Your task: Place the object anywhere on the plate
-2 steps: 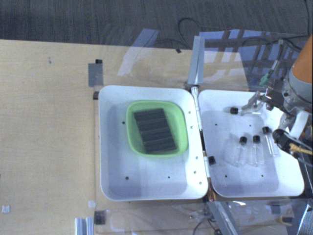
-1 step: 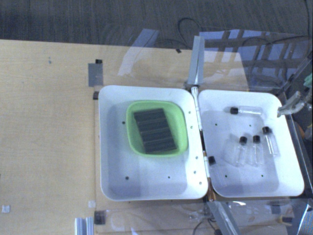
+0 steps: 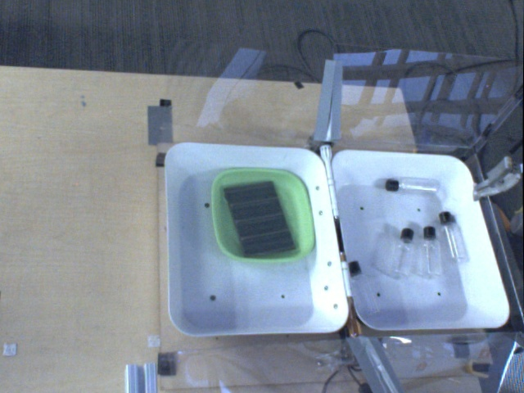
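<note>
Left white bin [image 3: 184, 301]: square green plastic plate [image 3: 303, 211] toward far edge, holding dark ribbed slab [image 3: 259, 218]. Right white bin [image 3: 483, 301]: four clear black-capped vials [image 3: 426, 250] mid-bin, loose, awaiting pick. Gripper state: cannot tell.

Two white bins are sitting side by side: the left bin [image 3: 184, 301] is holding one green plate [image 3: 303, 219], and the right bin [image 3: 483, 293] is holding four clear black-capped vials [image 3: 409, 186].

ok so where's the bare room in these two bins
Left bin: bare floor in front of the green plate and a strip to its left. Right bin: free along the front and left wall; crowded mid-right by four clear vials.
</note>
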Robot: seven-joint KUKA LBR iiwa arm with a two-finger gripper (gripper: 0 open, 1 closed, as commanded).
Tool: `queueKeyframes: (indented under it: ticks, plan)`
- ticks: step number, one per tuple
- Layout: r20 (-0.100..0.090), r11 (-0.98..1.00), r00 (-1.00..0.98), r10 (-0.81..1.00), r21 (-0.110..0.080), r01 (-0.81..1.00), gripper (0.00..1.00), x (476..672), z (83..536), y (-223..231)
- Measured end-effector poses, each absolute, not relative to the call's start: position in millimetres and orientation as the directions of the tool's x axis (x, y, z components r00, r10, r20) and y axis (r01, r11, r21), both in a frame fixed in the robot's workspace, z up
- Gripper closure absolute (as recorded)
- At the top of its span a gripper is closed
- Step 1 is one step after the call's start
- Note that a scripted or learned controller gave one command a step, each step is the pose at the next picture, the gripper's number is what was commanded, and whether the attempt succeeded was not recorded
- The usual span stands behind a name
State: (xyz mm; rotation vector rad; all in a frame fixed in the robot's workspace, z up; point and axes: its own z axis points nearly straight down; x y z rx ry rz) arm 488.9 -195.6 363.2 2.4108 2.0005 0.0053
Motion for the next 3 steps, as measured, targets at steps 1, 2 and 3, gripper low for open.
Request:
queueKeyframes:
  ticks: [1,2,3]
  plan:
    - [-0.002,-0.133,0.133,0.991,0.008,0.991,0.0,488.9,336,-201]
    - [-0.001,-0.138,0.138,0.99,0.006,0.99,0.0,489.0,280,-194]
    - [-0.001,-0.209,0.209,0.978,0.008,0.978,0.0,488.7,312,-197]
